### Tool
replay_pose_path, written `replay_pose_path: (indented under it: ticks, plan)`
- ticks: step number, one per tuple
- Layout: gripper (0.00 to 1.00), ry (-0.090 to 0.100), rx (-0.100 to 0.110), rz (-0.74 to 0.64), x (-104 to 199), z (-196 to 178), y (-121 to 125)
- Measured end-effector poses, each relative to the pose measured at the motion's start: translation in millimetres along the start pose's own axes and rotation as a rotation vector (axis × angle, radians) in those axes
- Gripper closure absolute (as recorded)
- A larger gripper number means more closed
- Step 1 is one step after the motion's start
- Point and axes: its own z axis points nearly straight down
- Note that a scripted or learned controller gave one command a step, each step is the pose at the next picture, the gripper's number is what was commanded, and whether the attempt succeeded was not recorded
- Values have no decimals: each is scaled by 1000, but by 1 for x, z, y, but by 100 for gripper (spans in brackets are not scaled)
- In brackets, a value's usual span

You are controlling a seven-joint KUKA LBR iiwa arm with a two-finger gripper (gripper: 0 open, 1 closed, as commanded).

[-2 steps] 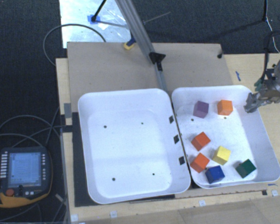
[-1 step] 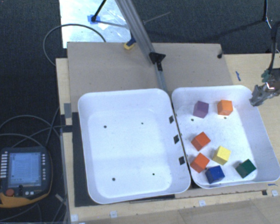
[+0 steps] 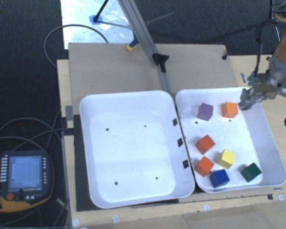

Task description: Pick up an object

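The right bin (image 3: 270,142) holds several small blocks: a purple one (image 3: 205,111), an orange one (image 3: 229,109), an orange-red one (image 3: 205,143), another orange-red one (image 3: 203,166), a yellow one (image 3: 227,157), a blue one (image 3: 219,178) and a dark green one (image 3: 251,171). My gripper (image 3: 245,100) hangs over the far right part of this bin, just right of the orange block near the rim. Nothing shows between its fingers.
The left bin (image 3: 130,146) lies beside the right one, with black clips along the shared edge. A grey metal pole (image 3: 143,31) slants across the back of the bench. A teach pendant (image 3: 22,179) lies on the floor at the left.
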Motion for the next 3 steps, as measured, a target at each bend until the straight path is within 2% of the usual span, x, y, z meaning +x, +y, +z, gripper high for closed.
replay_pose_path:
  ticks: [2, 3]
  plan:
    - [100, 2, 1, -1, 112, 27, -3]
    - [100, 2, 3, 0, 165, 45, -23]
